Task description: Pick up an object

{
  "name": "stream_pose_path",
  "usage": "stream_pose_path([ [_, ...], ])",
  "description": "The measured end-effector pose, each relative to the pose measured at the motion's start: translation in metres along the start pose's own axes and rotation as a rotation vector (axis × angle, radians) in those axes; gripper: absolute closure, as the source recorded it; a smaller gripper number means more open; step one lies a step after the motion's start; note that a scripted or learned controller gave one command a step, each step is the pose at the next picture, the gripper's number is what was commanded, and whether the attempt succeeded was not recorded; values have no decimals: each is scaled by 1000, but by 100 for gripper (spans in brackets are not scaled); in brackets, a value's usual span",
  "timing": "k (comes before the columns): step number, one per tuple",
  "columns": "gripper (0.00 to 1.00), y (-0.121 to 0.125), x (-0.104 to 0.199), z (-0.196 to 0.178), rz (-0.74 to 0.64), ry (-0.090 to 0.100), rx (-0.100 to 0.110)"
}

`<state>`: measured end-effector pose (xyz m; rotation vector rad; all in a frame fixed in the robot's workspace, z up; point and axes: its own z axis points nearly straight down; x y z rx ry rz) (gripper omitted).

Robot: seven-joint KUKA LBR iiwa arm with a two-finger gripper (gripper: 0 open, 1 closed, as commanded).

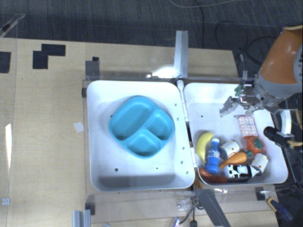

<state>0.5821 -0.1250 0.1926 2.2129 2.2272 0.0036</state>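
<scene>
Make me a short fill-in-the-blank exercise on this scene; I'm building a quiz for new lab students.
1. The blue divided plate lies in the ____ bin.
2. The banana lies in the ____ bin, beside a blue bottle.
3. The gripper hovers over the right bin, holding ____.
4. The carrot is coloured ____.

Missing words: left; right; nothing; orange

No legible text, brand, number or sign appears anywhere in the frame. The blue bottle (213, 158) in the right bin (208, 96), lower right of the frame, carries a white label whose print is too small to read. The pink-patterned card (247, 125) above it shows rows of marks that cannot be resolved into characters. The black rectangular patches (48, 54) on the desk (42, 141), upper left of the frame, are plain shapes without lettering.
</scene>
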Motion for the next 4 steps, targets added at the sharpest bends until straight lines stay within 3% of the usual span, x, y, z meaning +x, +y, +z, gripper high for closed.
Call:
stream_pose_path([
  [1, 0, -12, -52, 81, 18, -1, 0],
  [2, 0, 38, -56, 93, -161, -8, -19],
  [3, 100, 42, -57, 79, -162, -16, -32],
  [4, 100, -5, -35, -34, -330, -3, -5],
])
